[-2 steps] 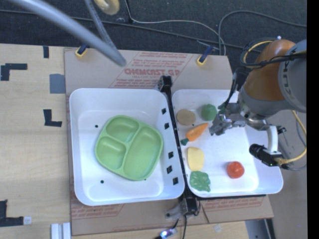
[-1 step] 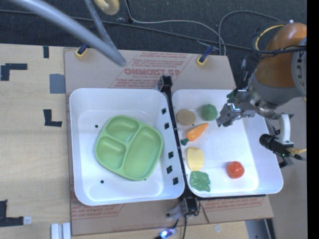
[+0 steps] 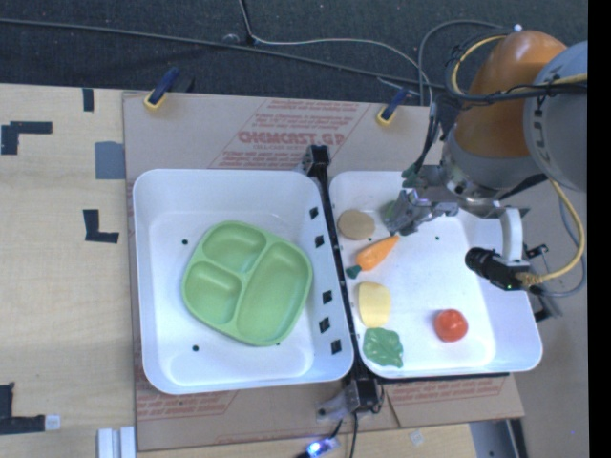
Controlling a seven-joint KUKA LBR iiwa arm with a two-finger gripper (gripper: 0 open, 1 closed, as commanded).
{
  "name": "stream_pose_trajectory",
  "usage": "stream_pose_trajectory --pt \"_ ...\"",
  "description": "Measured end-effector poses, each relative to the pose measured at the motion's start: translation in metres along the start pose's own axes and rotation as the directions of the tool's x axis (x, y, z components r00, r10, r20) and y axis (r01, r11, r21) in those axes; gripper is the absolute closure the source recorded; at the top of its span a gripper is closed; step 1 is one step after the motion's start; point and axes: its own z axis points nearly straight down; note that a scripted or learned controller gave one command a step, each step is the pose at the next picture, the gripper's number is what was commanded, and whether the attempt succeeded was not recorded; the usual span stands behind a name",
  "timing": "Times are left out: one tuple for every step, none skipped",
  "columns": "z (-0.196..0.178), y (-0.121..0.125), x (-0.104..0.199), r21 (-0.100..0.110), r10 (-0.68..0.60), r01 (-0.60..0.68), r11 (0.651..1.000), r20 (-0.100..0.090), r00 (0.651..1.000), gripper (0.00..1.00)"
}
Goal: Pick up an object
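Nearest, green leaf toy (image 3: 383, 346), tomato (image 3: 452, 324), yellow block (image 3: 373, 303) lie in right bin (image 3: 516, 351). Carrot (image 3: 378, 251) beyond, just below my gripper (image 3: 406, 213); looks light, stiff, slick, so grip mid-body. Grip state: cannot tell. Biscuit (image 3: 356, 224) farthest.

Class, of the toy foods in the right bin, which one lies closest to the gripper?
The orange carrot, just below the gripper; the tan cookie sits slightly farther left.
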Motion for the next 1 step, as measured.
stream_pose_trajectory --pt "-0.006 0.0099 0.0508 0.0 -0.001 0.001 1.0 0.0 1.0 1.0"
